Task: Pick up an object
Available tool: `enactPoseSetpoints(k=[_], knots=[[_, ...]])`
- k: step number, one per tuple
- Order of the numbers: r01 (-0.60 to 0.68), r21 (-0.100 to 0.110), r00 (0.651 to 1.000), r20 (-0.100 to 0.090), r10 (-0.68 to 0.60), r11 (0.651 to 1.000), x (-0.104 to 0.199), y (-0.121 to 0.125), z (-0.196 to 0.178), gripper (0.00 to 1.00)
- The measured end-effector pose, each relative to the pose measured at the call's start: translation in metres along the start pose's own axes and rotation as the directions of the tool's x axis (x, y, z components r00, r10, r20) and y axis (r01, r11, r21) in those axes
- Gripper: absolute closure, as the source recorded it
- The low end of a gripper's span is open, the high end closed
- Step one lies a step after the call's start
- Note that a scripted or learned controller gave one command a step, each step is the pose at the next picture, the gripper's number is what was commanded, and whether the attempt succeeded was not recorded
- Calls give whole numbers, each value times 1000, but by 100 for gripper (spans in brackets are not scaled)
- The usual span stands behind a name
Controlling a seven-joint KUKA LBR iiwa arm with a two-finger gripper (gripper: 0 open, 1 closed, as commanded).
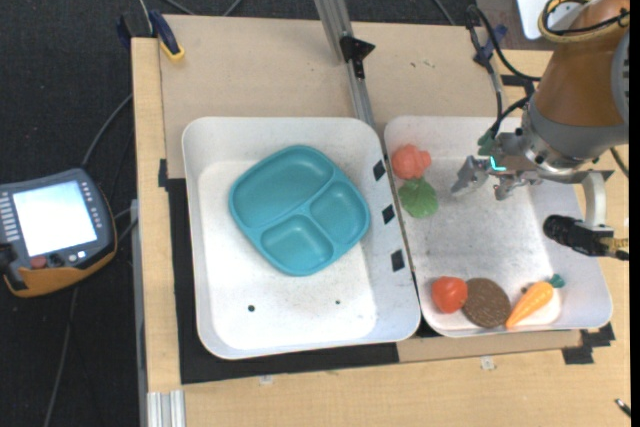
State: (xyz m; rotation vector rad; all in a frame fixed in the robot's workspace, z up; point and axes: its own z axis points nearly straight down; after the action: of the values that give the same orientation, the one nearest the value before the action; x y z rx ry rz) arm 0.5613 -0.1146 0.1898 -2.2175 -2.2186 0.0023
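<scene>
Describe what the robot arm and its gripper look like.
The arm is a thick rounded body, with an orange-brown section above a grey wrist ring. Black cables run along it, and a yellow-rimmed joint sits above. The gripper is small, grey metal, with a small teal light on it.

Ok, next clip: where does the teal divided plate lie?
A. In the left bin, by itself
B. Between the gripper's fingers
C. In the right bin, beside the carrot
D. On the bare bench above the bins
A: the teal divided plate rests on the floor of the left bin, while the toy carrot lies in the right bin.
</scene>
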Motion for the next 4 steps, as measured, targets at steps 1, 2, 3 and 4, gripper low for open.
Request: enactPoseSetpoints(k=[1,2,3,4], knots=[[1,-3,1000,1,-1,1000,0,1,-1,0],[-1,4,1000,0,1,1000,2,-8,59,0],[0,-4,1000,1,0,1000,2,-7,105,0],[-1,-12,1000,5,1,1000,1,-5,91,100]])
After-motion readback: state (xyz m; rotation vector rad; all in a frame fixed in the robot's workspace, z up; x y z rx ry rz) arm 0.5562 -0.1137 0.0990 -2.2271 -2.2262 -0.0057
